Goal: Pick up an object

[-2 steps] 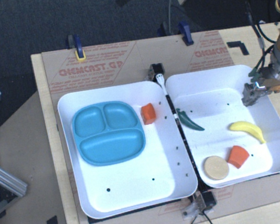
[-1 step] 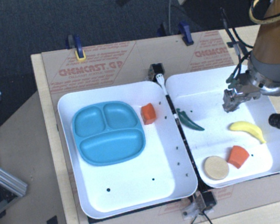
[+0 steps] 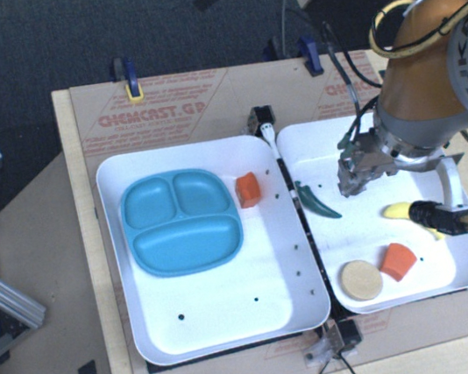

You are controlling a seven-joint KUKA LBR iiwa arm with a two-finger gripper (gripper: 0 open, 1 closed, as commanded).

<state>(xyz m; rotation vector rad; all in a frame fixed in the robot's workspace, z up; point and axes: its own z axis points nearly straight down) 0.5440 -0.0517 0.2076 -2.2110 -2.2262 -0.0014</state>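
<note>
The grey arm [image 3: 426, 61] reaches in from the right, its orange band bulging above the wrist, and the gripper [image 3: 355, 177] hangs low over the upper part of the right bin [image 3: 325, 144]. I cannot tell how its jaws stand; the dark metal there blurs together, and nothing shows between them.

Just left of the gripper a green pepper [image 3: 315, 201] lies near the bin's left wall. A yellow banana [image 3: 398, 212] lies to the lower right, an orange block [image 3: 397, 260] and a tan round disc [image 3: 361, 279] near the front edge.

The left bin [image 3: 229, 316] holds a blue divided plate [image 3: 182, 220] with a small orange piece [image 3: 249, 189] just beside its right rim.

Both bins rest on a cardboard sheet [image 3: 158, 105] printed in red, clamped at the back, over dark carpet [image 3: 15, 49].

The banana's right end is hidden behind a black fitting [image 3: 439, 217].
</note>
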